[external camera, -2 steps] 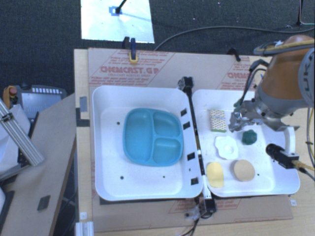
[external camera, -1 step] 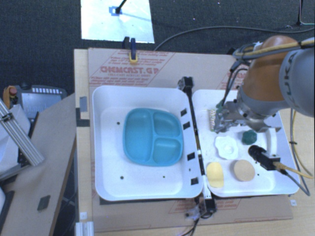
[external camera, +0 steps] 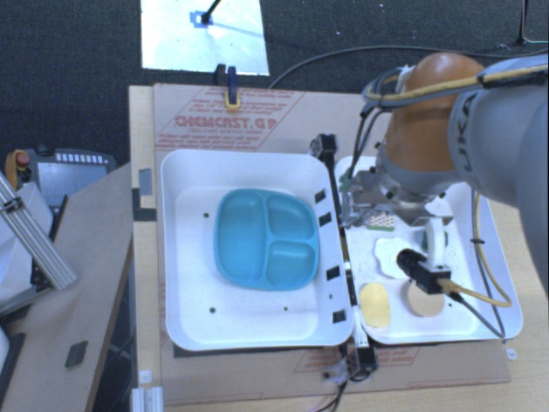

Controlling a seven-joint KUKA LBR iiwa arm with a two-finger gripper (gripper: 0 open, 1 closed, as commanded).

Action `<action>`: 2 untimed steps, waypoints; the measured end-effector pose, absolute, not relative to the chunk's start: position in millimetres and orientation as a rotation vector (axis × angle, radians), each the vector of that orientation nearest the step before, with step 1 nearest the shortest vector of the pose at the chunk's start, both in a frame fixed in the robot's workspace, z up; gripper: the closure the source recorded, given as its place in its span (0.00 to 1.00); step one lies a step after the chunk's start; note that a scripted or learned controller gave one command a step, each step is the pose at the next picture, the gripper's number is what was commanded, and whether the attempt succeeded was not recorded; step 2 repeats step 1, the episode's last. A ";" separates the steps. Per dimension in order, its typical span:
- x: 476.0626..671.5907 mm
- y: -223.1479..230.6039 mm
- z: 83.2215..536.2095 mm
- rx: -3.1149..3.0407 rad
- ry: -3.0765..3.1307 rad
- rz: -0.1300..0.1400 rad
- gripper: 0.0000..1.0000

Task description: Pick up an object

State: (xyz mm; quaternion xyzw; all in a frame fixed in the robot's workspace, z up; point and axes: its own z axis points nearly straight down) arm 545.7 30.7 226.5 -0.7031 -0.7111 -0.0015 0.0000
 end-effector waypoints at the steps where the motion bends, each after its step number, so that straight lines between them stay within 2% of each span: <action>1: 545.6 76.4 224.1 -2.211 -2.232 -0.004 1.00; 2: 545.6 76.4 224.1 -2.211 -2.232 -0.004 1.00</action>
